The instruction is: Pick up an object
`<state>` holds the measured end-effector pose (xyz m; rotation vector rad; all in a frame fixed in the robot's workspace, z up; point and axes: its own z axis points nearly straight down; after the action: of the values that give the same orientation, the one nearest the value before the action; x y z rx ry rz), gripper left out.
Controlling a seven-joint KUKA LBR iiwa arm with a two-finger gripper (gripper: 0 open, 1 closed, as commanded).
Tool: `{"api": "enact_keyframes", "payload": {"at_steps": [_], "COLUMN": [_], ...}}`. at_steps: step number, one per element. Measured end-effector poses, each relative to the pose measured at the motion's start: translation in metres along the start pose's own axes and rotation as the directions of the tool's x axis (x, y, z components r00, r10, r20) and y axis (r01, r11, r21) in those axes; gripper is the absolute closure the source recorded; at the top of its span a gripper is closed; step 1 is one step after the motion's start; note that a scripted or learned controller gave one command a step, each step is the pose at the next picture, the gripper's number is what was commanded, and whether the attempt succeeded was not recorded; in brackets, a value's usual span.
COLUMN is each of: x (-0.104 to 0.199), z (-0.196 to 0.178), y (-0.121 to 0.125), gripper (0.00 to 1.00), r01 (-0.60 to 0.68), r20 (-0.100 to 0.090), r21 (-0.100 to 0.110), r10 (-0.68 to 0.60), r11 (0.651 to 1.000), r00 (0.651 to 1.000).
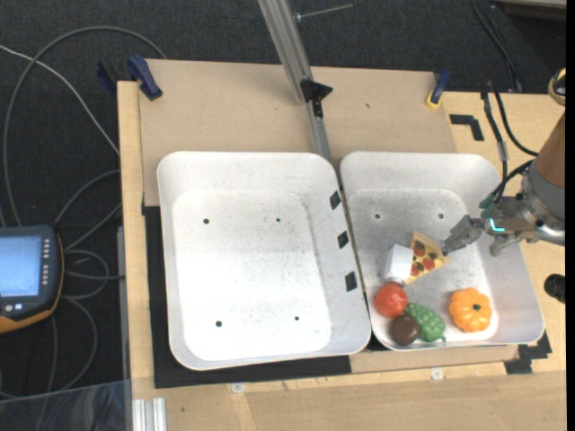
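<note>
Gripper (469,233) of the grey arm is low over the right bin (467,171), coming in from the right edge of this bin. Its fingers point toward the middle of the bin, but from this slanted view I cannot tell if they are open or closed, and nothing is seen between them. The tip is just beside the pizza slice (425,257), a yellow wedge with red dots; if it touches the slice I cannot say.

All the objects are in the near half of the right bin. A small white block (398,261) lies touching the pizza slice on its left side. Near the front edge there is a red tomato (390,300), and close to it a dark brown ball (403,329) and a green broccoli (428,321), the three in one tight group. An orange pumpkin (470,309) sits alone toward the front right corner.

The left bin (252,259) stands beside the right bin on the bench (234,106), their edges touching.
</note>
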<state>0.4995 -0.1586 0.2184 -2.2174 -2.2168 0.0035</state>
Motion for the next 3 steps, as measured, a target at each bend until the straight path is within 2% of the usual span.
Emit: {"api": "enact_keyframes", "payload": {"at_steps": [1, 3], "x": [0.000, 0.021], "z": [-0.002, 0.098], "y": [0.001, -0.003], "gripper": [0.00, 0.00], "r01": [0.001, 0.001], "r20": [0.001, -0.001], "r21": [-0.005, 0.001], "r10": [-0.001, -0.001], "r11": [1.000, 1.000], "r00": [1.000, 1.000]}}
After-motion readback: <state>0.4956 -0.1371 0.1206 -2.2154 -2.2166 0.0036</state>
